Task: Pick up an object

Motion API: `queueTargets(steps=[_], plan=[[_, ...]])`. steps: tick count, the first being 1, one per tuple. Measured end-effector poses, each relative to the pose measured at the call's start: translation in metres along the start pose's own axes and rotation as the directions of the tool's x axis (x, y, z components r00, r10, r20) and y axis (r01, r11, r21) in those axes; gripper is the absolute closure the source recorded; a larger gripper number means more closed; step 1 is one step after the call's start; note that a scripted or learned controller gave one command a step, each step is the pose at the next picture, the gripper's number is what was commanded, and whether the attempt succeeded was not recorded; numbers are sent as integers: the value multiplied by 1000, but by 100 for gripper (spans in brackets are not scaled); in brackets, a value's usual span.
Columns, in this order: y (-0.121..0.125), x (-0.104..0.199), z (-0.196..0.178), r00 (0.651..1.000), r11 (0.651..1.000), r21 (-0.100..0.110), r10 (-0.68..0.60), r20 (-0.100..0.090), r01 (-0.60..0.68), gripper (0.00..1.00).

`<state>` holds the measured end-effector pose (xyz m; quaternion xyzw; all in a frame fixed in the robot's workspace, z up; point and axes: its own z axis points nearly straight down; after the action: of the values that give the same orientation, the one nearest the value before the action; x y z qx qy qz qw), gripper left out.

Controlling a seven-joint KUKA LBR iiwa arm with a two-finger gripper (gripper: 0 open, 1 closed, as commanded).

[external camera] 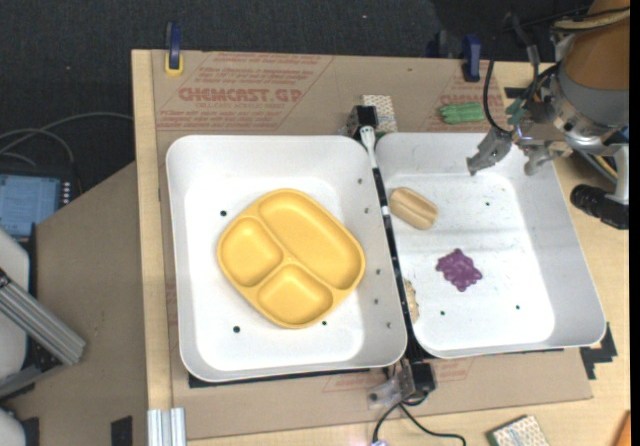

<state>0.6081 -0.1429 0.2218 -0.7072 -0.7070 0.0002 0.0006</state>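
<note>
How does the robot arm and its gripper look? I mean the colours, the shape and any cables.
The arm enters at the upper right: a rounded grey body with a broad orange band above the wrist. Black cables loop down beside it. The gripper is small, of grey metal, with thin fingers pointing down over the right white bin.

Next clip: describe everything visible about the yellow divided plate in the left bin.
The yellow divided plate looks like smooth moulded plastic, a rounded shape with three compartments: one large at the upper right, two smaller at the left and bottom. It lies flat and upright, turned at an angle, near the middle of the left bin. All its compartments look bare, and nothing but the bin floor touches it.
</note>
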Motion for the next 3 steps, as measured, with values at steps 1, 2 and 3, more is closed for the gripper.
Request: queueTargets(steps=[1, 2, 3], plan=[[-57, -17, 143, 1000, 1000, 6, 3, -1, -3, 0], [14, -5, 136, 1000, 1000, -8, -4, 2, 4, 0], [-58, 20, 138, 1000, 1000, 7, 1, -3, -1, 0]])
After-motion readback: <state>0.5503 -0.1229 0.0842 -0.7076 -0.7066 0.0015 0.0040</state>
